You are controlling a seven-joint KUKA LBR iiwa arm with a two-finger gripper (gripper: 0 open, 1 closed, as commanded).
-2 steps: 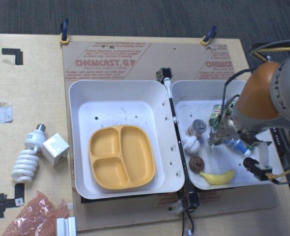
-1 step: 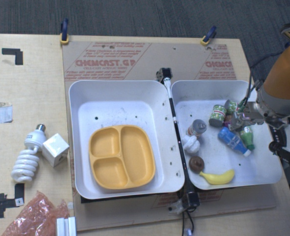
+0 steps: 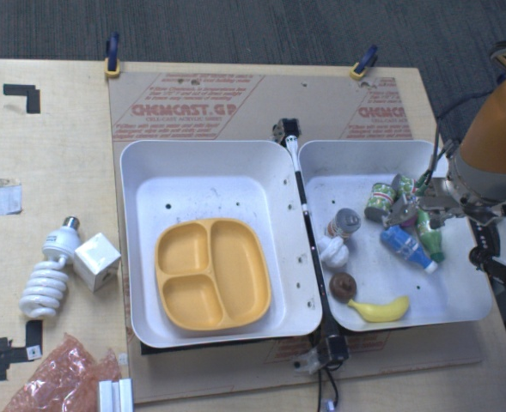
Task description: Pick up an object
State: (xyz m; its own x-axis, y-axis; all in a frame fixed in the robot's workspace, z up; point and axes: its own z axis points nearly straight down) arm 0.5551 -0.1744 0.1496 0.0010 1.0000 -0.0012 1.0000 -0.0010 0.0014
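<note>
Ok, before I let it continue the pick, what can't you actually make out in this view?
- Gripper, camera view: its tip sits among clutter, too small to judge; whether it holds anything is unclear.
- Green packet and blue bottle: partly covered by the gripper.
- Arm: cut off by the right edge.
- Small items beside the divider: too small to identify.
- Red mesh bag: cut by the bottom edge.

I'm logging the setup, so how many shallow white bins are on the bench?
2: the left shallow white bin holds a yellow divided plastic plate; the right shallow white bin holds the small items.
</note>
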